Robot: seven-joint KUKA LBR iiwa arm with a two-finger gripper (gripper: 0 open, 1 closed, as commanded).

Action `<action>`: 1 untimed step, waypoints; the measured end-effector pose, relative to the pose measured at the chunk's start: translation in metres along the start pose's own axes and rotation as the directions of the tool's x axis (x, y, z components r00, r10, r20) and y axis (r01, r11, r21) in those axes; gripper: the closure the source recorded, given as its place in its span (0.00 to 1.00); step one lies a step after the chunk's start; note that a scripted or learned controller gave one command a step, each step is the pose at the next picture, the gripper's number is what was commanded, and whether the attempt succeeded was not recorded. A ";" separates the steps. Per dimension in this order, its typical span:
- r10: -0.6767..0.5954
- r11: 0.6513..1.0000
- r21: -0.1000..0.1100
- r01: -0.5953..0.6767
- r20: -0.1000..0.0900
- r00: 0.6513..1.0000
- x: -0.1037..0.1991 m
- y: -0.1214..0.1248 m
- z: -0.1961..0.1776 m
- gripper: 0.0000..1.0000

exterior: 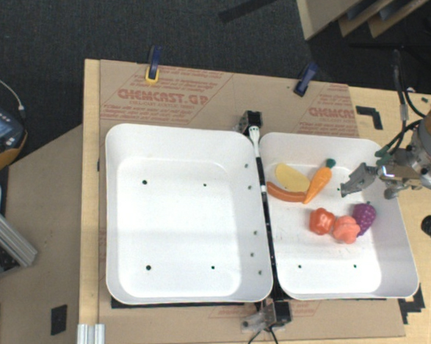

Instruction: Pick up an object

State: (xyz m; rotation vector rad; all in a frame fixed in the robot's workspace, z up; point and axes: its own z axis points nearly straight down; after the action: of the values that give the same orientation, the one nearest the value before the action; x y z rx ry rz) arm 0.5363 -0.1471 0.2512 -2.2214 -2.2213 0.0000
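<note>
Several toy foods lie in the right bin (385,275): a yellow piece (291,178), an orange carrot (318,183), a reddish sausage (284,194), a red pepper (321,222), a pink strawberry (346,230) and purple grapes (364,214). My gripper (369,188) hangs over the bin's right part, just above the grapes and right of the carrot. It is open, with nothing between its fingers (353,180).
The left bin (120,271) sits beside the right one, their rims meeting along the middle. Both rest on a cardboard sheet (206,93) held by two clamps at the back. Cables run behind the arm at the right.
</note>
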 end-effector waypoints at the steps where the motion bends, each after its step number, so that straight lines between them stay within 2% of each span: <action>1: -0.002 1.000 0.016 0.002 -0.005 1.000 0.035 -0.005 0.155 0.00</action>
State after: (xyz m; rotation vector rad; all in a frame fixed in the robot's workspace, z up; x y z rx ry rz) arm 0.5309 -0.1116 0.0964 -2.2087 -2.2129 0.0116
